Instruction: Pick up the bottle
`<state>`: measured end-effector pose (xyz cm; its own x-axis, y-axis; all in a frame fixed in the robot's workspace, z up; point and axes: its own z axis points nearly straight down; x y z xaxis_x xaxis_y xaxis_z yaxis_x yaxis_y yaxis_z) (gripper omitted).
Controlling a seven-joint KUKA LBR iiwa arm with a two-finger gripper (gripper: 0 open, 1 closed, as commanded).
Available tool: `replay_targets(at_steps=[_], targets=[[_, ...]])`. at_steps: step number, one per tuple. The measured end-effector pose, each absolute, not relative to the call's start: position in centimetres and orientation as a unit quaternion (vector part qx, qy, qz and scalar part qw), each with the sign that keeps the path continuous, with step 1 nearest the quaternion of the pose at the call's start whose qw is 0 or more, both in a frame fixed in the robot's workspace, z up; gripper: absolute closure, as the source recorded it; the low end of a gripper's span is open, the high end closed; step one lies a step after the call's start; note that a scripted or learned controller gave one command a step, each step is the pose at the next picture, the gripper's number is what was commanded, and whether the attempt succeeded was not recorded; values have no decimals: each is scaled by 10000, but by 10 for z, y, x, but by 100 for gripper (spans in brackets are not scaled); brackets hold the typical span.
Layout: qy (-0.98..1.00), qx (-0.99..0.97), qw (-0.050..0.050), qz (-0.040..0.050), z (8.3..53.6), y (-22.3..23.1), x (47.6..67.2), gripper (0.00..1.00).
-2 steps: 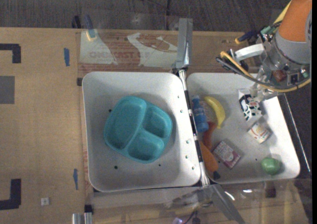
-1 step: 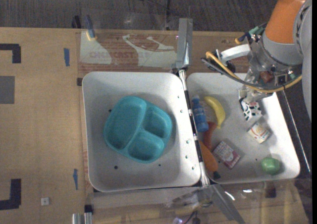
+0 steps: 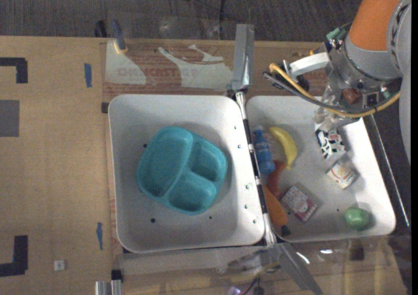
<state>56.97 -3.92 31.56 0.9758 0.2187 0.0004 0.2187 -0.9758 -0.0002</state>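
Arm: reached over right bin's far edge.
Tray: teal, centre of left bin.
Bottle: blue, lay against right bin's left wall, beside banana.
Jaws: state could not be told.

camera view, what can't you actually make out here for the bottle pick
- Fingers' state: camera view, too small and lost against the cow-patterned item under the wrist.
- Bottle: lies against the right bin's left wall; label blurred, its lower end runs into the orange item.
- Arm: cut off by the top and right edges.
- Pink packet: print too small to read.
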Motion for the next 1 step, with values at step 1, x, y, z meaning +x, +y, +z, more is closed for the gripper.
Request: replay_targets(at_steps=[1], targets=[[-1084, -9941, 8, 12, 309, -10, 550, 100]])
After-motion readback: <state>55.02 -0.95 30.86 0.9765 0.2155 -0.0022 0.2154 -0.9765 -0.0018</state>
